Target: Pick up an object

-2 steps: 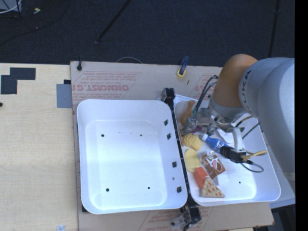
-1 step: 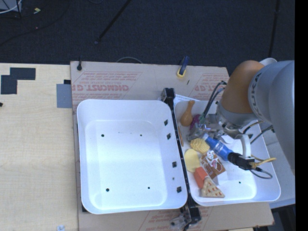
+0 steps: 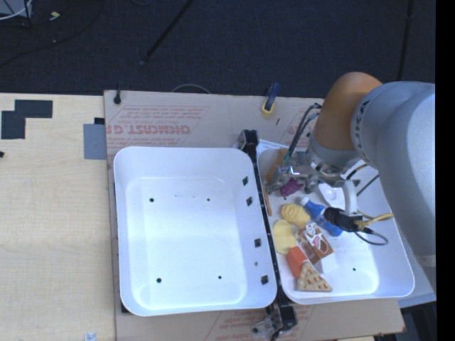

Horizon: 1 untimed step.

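The gripper [image 3: 302, 177] is reaching low into the right bin [image 3: 387, 275], over a purple toy [image 3: 290, 187] at its 11 o'clock corner; I cannot tell its state. Nothing is looking lifted yet.

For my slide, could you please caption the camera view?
Grey KUKA arm lowers its gripper over small toy foods in the right white bin; left white bin alongside.

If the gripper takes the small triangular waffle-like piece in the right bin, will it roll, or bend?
The waffle-like piece looks flat and wedge-shaped, so it probably will not roll. Its gridded surface suggests a stiff toy, likely light. It lies flat against the orange piece near the right bin rim, so fingers may slide over it.
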{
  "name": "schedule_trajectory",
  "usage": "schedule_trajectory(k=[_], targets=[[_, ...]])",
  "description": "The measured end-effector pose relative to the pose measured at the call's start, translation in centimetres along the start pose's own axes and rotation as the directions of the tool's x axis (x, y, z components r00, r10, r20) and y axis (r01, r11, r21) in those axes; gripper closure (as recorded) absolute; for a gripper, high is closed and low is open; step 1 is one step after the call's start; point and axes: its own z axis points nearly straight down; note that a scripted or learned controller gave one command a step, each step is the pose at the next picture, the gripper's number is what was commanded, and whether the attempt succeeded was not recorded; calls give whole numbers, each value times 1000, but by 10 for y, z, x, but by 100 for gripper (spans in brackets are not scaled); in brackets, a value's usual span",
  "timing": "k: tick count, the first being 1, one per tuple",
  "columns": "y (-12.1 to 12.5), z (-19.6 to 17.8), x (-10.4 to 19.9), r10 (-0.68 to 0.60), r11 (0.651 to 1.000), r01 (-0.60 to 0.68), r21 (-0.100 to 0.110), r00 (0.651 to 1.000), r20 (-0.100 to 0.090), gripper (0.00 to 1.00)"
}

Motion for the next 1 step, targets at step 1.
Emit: schedule_trajectory(k=[1], targets=[[-1,0,9,2,1000,-2,1,1000,3,0]])
